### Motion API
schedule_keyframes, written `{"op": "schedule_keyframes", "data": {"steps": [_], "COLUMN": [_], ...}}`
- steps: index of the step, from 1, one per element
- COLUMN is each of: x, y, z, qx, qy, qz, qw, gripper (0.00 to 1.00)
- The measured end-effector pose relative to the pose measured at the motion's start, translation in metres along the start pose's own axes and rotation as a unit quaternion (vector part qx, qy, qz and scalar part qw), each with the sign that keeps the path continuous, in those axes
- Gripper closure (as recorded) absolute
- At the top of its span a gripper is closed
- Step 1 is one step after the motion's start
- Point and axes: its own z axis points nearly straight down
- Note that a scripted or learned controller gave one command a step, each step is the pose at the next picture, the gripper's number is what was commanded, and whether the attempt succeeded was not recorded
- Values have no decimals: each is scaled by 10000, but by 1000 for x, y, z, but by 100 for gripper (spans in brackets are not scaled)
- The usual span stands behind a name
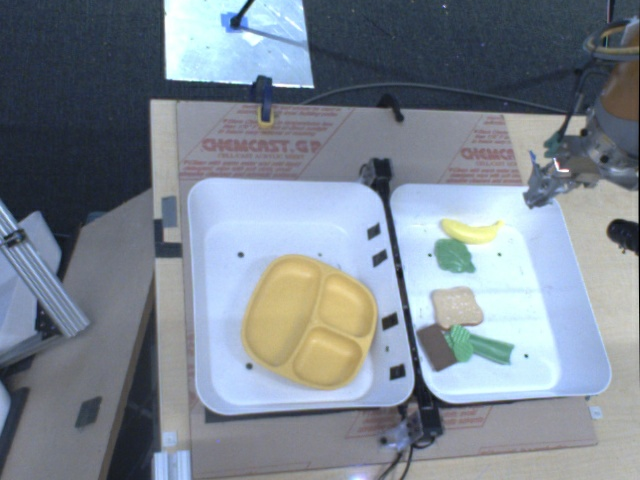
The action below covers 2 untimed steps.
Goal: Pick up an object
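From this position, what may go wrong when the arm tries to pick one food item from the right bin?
1. The brown piece, the green vegetable and the toast lie close together, so a grasp there may catch or push a neighbour.
2. The gripper is over the right bin's far rim; descending there may strike the rim.
3. The banana is curved and may slip.

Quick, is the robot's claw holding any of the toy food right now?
Gripper: above the far right corner of the right bin; whether it is open or closed cannot be told. The toy food lies in the bin, away from it.
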Motion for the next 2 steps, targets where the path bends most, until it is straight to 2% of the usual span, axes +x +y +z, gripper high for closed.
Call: {"op": "schedule_keyframes", "data": {"steps": [2], "x": [108], "y": [-15], "z": [21], "qx": [20], "qy": [14], "qz": [-19], "qw": [10000], "gripper": [100]}}
